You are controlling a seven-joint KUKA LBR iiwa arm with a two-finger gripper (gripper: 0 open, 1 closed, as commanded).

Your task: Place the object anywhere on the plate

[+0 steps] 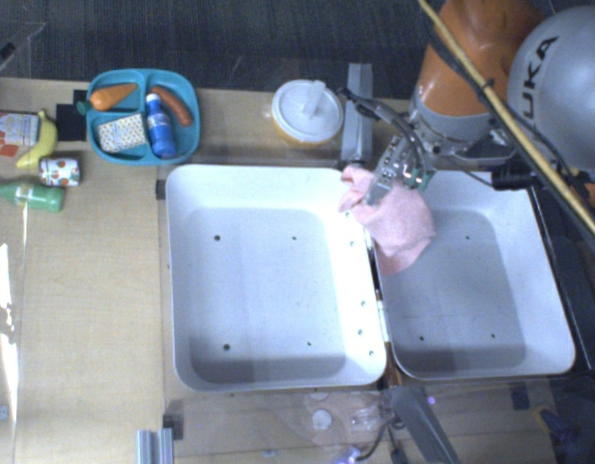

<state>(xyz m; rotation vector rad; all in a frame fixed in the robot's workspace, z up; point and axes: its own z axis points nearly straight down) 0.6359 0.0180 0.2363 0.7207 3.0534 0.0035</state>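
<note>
At the rim between the two bins, upper part: a pink cloth (399, 222) hangs bunched, draped over the top corner where the bins meet.
Cloth position: most of it falls over the right bin (491, 346), a small fold reaches toward the left bin (269, 278).
Gripper: the gripper (389, 182) sits at the cloth's upper edge, its fingers pinched together on the pink fabric, which hangs down from them.
Arm: grey with an orange band (467, 42), coming in from the upper right, above the right bin's far edge.
Plate: a blue divided plate (186, 114) stands on the bench beyond the left bin's far left corner, well apart from the cloth; it bears an orange piece, a blue bottle and a pale patterned item.
Nearby: a white-lidded cup (307, 111) stands behind the left bin, between plate and gripper.
Far left of bench: a banana (39, 143), a small can (59, 171) and a green bottle (27, 195).
</note>
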